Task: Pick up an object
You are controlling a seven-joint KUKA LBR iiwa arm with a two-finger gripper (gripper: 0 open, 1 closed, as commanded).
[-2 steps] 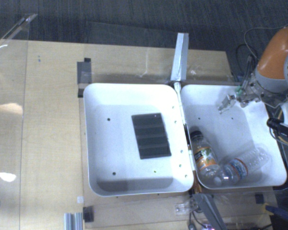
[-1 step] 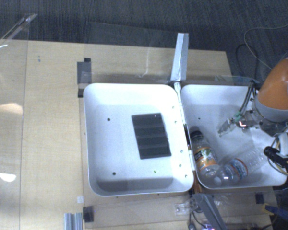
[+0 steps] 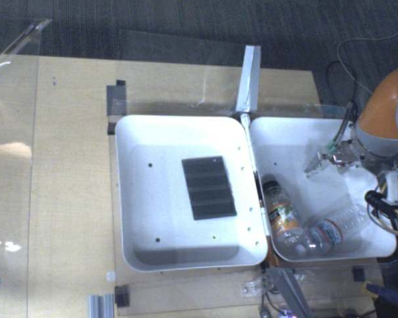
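A black ridged rectangular pad [image 3: 209, 187] lies flat in the middle of the left bin [image 3: 139, 151]. In the right bin [image 3: 285, 134], a clear bottle with an orange label [image 3: 280, 216] lies along the left wall. A second clear bottle with a blue label [image 3: 322, 234] lies near the front wall, touching the first. My gripper [image 3: 322, 159] hangs over the right bin's middle, above and to the right of the bottles, and nothing shows in its grasp. The grey arm with its orange band [image 3: 388, 111] comes in from the right.
A metal post [image 3: 249, 78] stands behind the seam between the bins. Black cables [image 3: 385, 207] hang over the right bin's right rim. The wooden bench [image 3: 53, 177] stretches to the left.
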